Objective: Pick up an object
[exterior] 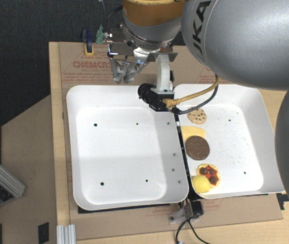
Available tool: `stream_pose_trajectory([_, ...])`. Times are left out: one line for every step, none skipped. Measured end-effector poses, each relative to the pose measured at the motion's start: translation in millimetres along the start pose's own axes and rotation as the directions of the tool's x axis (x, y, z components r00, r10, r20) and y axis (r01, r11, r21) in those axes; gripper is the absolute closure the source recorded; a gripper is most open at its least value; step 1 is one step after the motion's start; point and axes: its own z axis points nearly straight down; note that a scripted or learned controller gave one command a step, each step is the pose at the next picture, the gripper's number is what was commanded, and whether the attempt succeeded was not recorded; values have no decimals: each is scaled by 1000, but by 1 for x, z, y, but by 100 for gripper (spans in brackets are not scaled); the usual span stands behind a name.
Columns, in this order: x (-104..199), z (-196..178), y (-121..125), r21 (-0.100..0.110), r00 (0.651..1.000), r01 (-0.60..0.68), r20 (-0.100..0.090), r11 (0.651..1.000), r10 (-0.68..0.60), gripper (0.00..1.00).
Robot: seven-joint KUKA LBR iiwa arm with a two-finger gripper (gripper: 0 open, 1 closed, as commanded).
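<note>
The objects lie along the left side of the right bin [246, 136]. From back to front they are a chocolate-chip cookie [197, 117], a pale yellow piece [191, 132], a brown round disc [197, 148], a small pizza-like piece with red topping [209, 173] and a yellow lump [200, 185]. My gripper [125, 75] hangs high over the back rim of the left bin [119, 151], above the cardboard, well away from the objects. I see nothing in it.
A black fitting with a white post [154, 96] and a yellow cable sits where the two bins meet at the back. The large grey arm [235, 29] covers the upper right. Small clips [89, 40] stand at the bench's back edge.
</note>
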Motion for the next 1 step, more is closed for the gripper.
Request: stream_pose_trajectory([1, -8, 1, 0, 1000, 1, 0, 1000, -1, 100])
